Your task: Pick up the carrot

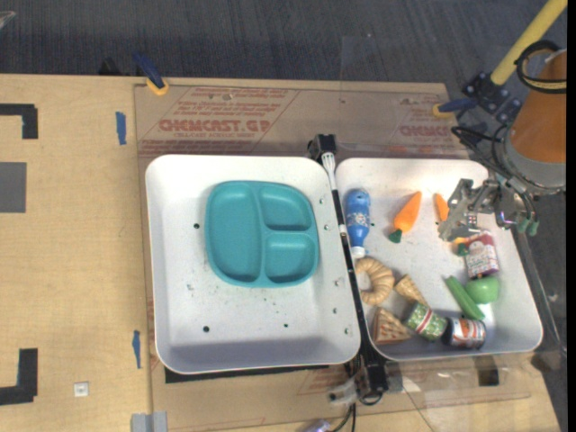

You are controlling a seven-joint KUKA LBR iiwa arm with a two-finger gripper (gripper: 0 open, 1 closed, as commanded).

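The carrot [408, 212] lies in the right bin [526, 327], toward its upper middle, with its long axis running from about 1 o'clock to 7 o'clock: the orange body reaches up to the right and the green tip points down to the left. Bare white floor surrounds it on every side; the blue bottle [357, 216] lies near at 9 o'clock, along the divide between the bins, and a second small orange piece [441, 207] sits just beside it at 3 o'clock. The tool [462, 214] hangs over the bin at the carrot's 3 o'clock, apart from it, above a small labelled packet [481, 257]; whether it is released or clenched cannot be told at this angle. The bin's lower half is crowded: a croissant [377, 277] at 7 o'clock of the carrot, a green pepper [475, 292] and a can [467, 332] toward 5 o'clock. The left bin [171, 268] holds a teal divided plate [263, 233], with open rim all round.
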